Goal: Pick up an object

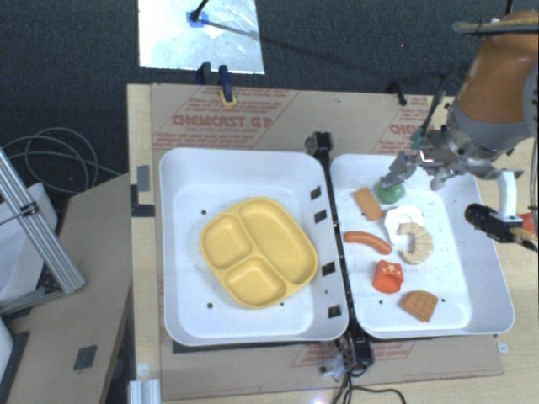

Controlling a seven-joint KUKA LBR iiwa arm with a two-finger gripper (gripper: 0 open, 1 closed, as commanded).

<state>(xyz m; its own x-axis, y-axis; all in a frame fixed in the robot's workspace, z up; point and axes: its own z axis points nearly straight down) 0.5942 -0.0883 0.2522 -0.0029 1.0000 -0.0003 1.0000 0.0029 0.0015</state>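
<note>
The right bin holds several toy foods: a green round piece, a tan cracker, a sausage, a white and beige shrimp-like piece, a red pepper and a brown toast square. My gripper hangs over the back of that bin, open, its fingers spread. One finger sits just above the green piece and the other finger is off to its right. Nothing is held between them.
The left bin carries a yellow three-compartment plate. A black divider with clips runs between the two bins. The arm's orange band looms over the back right corner. A black fitting sticks in over the right bin's rim.
</note>
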